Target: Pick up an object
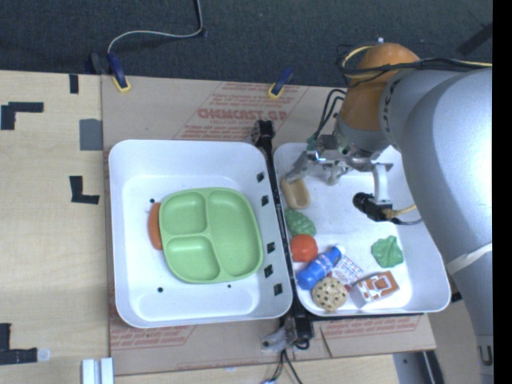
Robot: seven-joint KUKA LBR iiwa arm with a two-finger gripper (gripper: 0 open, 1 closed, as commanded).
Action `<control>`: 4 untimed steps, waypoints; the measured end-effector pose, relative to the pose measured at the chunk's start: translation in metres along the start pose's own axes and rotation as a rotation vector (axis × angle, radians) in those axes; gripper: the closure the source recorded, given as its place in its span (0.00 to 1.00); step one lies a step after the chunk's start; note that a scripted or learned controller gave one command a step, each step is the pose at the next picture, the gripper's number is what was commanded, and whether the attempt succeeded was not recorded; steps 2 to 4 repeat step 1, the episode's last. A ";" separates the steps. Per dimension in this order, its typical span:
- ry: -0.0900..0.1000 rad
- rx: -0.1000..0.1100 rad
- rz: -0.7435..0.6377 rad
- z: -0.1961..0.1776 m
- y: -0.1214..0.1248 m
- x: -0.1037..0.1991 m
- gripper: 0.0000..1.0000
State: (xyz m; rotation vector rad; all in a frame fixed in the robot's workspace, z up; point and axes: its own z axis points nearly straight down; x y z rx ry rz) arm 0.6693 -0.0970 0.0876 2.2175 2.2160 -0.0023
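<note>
Gripper (308, 166) low over right bin (416, 294), far-left corner — just above tan bread-like piece (295, 192). Claw state: cannot tell. Green tray (212, 234) in left bin (132, 214).

Bench (48, 238) with two white bins (132, 294)

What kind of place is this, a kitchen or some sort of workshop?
Most likely a robot test lab, not a kitchen. A grey arm reaches over two white bins on a taped cardboard bench, and the food is toys, beside a green plate.
</note>
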 end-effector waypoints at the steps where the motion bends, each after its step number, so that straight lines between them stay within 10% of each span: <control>1: 0.002 0.000 -0.001 0.000 0.000 -0.001 0.00; 4: 0.002 0.000 -0.001 0.000 0.000 -0.001 0.00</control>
